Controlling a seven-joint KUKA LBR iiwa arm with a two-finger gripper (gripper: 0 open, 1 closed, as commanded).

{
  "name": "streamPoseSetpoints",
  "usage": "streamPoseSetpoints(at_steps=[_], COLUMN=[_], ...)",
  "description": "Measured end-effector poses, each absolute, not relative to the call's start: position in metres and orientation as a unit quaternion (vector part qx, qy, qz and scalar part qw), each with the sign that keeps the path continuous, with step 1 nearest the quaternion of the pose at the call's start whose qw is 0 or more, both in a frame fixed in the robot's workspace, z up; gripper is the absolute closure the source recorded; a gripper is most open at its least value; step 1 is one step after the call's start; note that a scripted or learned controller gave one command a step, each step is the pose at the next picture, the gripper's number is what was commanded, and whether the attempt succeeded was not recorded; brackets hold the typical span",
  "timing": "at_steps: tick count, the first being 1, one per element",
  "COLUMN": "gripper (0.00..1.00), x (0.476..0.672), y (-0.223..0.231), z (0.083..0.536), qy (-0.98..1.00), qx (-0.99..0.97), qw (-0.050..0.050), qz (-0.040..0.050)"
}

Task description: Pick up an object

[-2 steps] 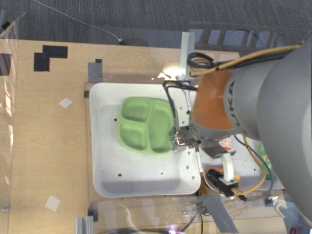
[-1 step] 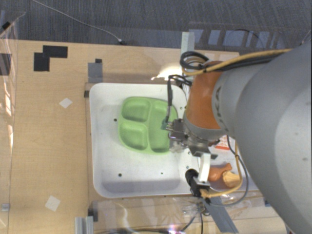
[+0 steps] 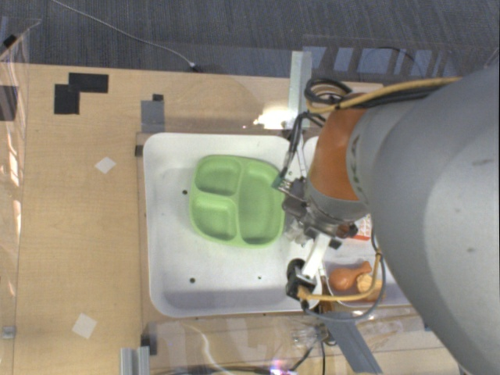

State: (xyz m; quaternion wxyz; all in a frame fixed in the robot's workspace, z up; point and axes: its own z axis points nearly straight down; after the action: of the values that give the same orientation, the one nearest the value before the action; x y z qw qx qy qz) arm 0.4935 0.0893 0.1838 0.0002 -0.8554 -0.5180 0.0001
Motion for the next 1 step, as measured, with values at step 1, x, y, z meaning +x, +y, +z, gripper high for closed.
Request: streamPoseSetpoints(at_steps=[1], gripper=[1.00], x=[0.4871], y=[0.1066], z=[0.1840], qy=[-0.369], qx=[-0.929], qw=[0.000], qz=[-0.0004])
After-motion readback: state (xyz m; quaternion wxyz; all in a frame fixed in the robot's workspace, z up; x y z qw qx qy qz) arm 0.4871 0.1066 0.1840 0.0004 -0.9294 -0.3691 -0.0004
